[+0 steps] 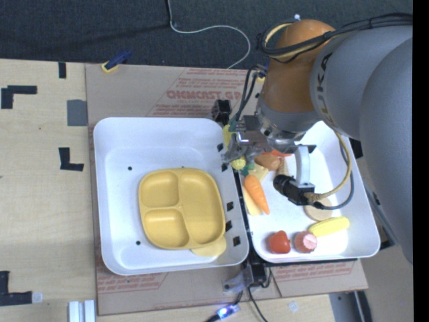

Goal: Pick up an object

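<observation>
My gripper (239,151) hangs low over the left rim of the right bin (358,247), close to the wall between the two bins. Just below it lies an orange carrot (256,194), pointing toward the front. A brown-orange piece (269,159) sits partly hidden under the wrist. Toward the front of this bin are a red tomato (279,242), a pink round piece (305,242) and a yellow corn-like piece (328,226). The bulky grey arm with its orange band (295,59) hides the bin's back part.
The left bin (114,146) holds a yellow divided plate (181,206), with a pale yellow piece (209,249) peeking out under its front edge. A black cable loops over the right bin near a tan flat piece (319,212). Cardboard lies under both bins.
</observation>
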